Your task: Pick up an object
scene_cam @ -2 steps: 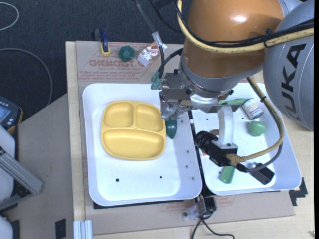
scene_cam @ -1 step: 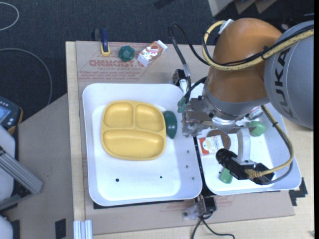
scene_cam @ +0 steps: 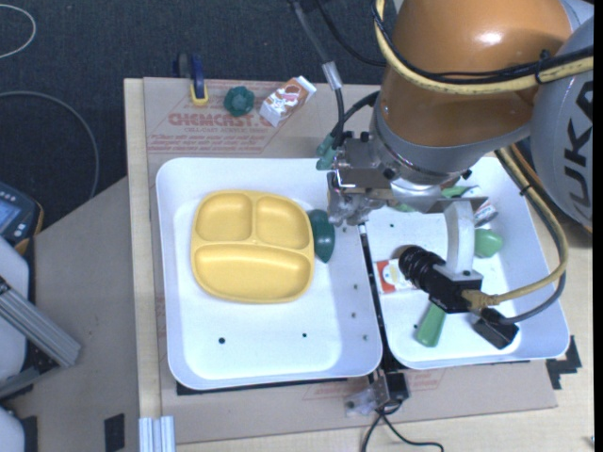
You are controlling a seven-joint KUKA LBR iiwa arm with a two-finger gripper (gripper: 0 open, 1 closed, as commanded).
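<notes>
hanging just right of yellow divided plate (scene_cam: 252, 248), hand (scene_cam: 350, 201), over the seam btw left bin (scene_cam: 179, 252) & right bin (scene_cam: 542, 328). can't tell how far open, nor whether anything's in it; hidden under the wrist.

likely target, imo: dark green piece (scene_cam: 322, 236), touching plate's right rim, just beside hand. wedged btw plate rim & bin wall, so little room to close round it.

risks from here:
- could shove plate or clip the bin wall instead of the piece
- could pinch only an edge & drop it on lift
- could come up w/ nothing

further right of plate, in the other bin: red-and-white packet (scene_cam: 389, 276), green cylinder (scene_cam: 431, 326), pale green bit (scene_cam: 488, 243). apart from the target, prob no bother.
</notes>
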